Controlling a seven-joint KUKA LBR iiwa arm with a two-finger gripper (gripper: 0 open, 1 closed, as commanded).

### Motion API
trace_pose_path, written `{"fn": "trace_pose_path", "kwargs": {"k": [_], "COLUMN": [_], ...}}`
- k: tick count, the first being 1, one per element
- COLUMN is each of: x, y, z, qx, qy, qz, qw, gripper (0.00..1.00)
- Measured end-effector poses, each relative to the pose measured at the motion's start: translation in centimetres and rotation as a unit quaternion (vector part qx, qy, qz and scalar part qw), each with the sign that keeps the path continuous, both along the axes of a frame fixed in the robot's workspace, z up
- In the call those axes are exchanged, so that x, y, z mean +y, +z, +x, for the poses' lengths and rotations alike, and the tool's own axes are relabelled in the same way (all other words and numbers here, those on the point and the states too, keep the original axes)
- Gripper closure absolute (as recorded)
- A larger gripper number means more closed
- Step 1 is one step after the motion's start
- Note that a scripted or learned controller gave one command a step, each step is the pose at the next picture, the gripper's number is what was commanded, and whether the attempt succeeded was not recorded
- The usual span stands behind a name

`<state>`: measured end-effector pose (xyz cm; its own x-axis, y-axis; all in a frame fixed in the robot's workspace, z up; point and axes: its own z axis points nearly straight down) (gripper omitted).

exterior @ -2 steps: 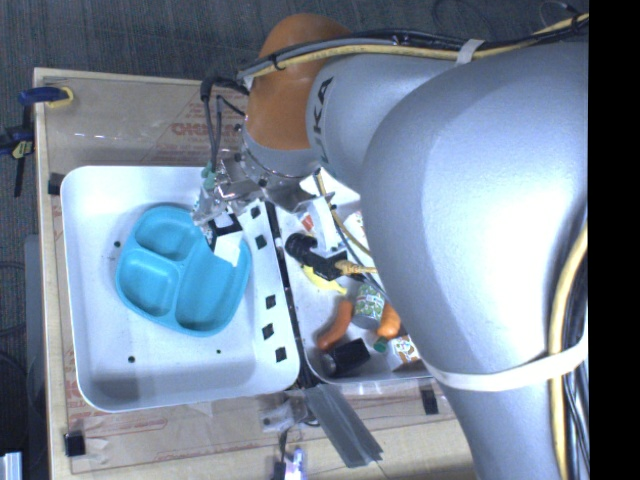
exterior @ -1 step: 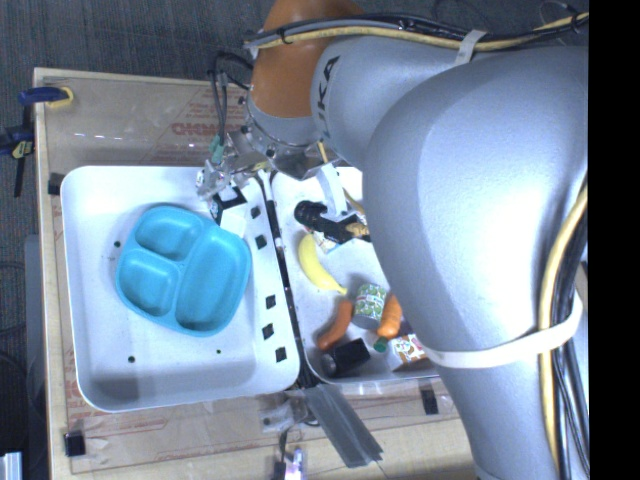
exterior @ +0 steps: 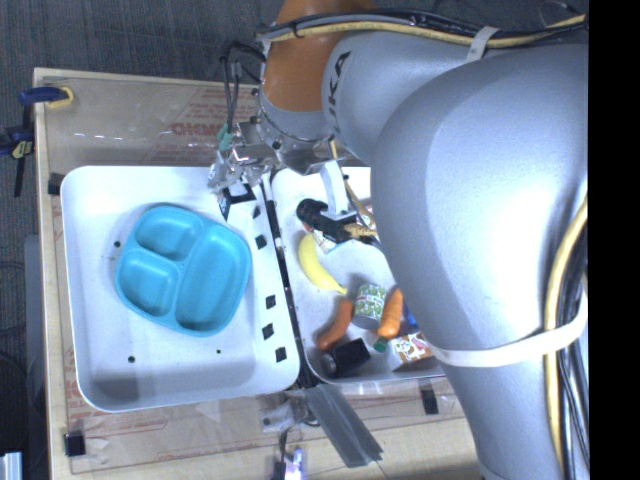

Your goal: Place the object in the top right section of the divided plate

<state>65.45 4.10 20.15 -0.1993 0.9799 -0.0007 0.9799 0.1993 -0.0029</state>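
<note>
I see the arm (exterior: 470, 168) filling the right side of my view, its grey bulk covering most of the right bin (exterior: 345, 373) and its orange band (exterior: 300, 68) sitting near the top centre. Under it lies the tabletop (exterior: 130, 108), a pale board with faded red print, carrying both white bins side by side. The left bin (exterior: 90, 358) is fully in sight. In it rests the plate (exterior: 184, 268), blue and divided into three sections, a large one toward the right and two smaller ones toward the left. Nothing lies in any section of the plate.

The gripper (exterior: 232, 173) hangs at the upper end of the wall between the two bins, just above the plate's upper right edge. It is a dark, cluttered shape from here, and I cannot tell how it is set or whether it carries anything.

In the visible strip of the right bin I make out a banana (exterior: 318, 264), near the dividing wall. Below it lie a patterned can (exterior: 369, 302), an orange carrot (exterior: 391, 313), a reddish sausage shape (exterior: 338, 322) and a black block (exterior: 349, 355), all close together.
</note>
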Motion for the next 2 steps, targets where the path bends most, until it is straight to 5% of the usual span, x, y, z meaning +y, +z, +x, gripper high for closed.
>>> {"fn": "trace_pose_path", "kwargs": {"k": [2], "x": [3.3], "y": [-0.4], "z": [0.2], "qx": [0.001], "qy": [0.094], "qz": [0.0006], "qw": [0.9956], "gripper": [1.00]}}
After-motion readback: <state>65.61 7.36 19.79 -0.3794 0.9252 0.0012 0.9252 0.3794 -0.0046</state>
